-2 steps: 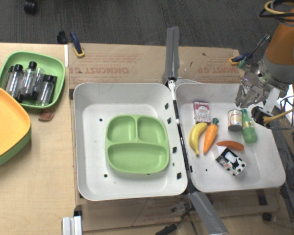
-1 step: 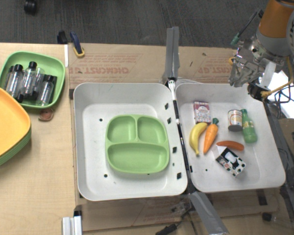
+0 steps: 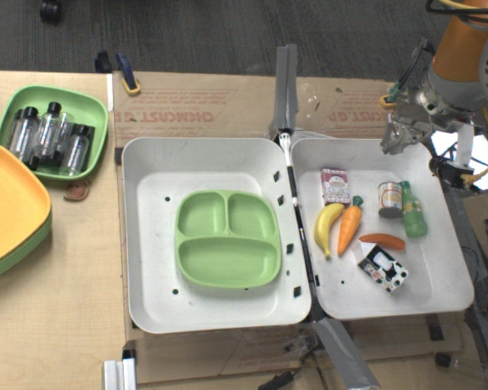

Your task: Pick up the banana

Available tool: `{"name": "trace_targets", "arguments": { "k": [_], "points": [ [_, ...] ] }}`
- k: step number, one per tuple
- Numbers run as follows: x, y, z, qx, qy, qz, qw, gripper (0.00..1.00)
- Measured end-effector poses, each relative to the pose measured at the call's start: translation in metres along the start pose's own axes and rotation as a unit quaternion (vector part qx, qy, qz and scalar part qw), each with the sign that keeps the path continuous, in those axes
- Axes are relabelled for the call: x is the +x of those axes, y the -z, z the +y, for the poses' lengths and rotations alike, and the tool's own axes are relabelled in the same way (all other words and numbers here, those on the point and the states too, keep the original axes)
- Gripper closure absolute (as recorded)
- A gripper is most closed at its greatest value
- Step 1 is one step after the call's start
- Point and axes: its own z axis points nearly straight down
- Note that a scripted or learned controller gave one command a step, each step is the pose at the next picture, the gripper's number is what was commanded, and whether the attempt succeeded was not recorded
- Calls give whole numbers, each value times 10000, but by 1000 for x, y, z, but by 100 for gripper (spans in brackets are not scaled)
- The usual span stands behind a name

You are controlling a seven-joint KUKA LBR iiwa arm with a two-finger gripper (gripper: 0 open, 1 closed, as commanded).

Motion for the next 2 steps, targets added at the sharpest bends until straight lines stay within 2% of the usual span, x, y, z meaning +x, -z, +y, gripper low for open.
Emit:
{"name": "trace_targets", "arguments": {
  "k": [1, 2],
  "points": [
    [-32, -25, 7, -12, 1973, 3, 9803, 100],
    [-54, -75, -40, -24, 2150, 3, 9766, 100]
  ]
}}
